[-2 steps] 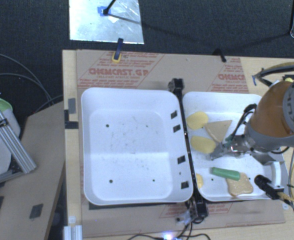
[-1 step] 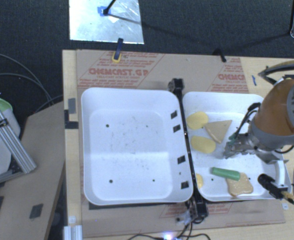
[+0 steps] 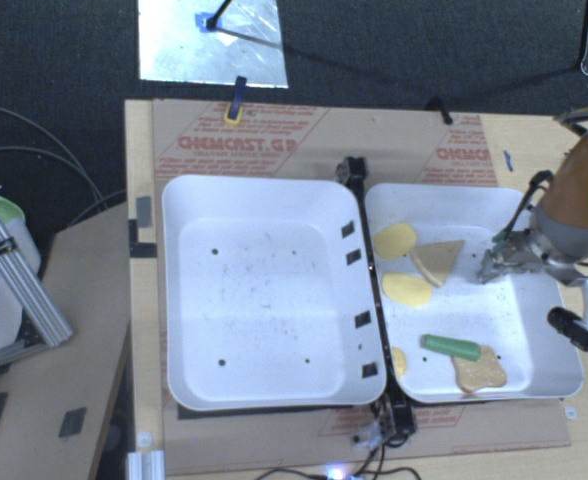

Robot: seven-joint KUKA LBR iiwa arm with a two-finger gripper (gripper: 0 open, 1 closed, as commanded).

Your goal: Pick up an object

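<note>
The jaws (image 3: 489, 266) hang low in the right bin (image 3: 544, 368); whether they are wide or narrow, I cannot tell. Nearest, at their nine o'clock, lies a tan wedge (image 3: 437, 260), apart.

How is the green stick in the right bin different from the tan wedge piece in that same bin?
The green stick is long, narrow and green; the tan wedge is broad, roughly triangular and beige. The green stick lies near the front of the right bin, touching a tan toast-shaped piece; the tan wedge lies farther back, close to the gripper. Both lie flat on the bin floor.
</note>
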